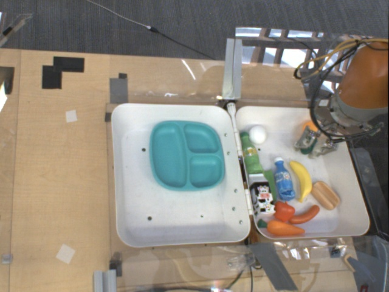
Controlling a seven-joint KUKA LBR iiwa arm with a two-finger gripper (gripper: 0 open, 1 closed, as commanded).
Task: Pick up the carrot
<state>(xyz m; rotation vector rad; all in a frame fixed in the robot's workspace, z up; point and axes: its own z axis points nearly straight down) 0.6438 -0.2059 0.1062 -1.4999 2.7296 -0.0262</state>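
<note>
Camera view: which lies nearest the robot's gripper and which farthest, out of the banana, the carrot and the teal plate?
From the gripper:
1. Banana, just below it, right bin.
2. Carrot, at that bin's bottom edge.
3. Teal plate, in the left bin.

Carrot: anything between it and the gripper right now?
Yes. The gripper is at the right bin's far side; the carrot lies at the near edge. The banana, blue bottle and red pepper lie between.
</note>
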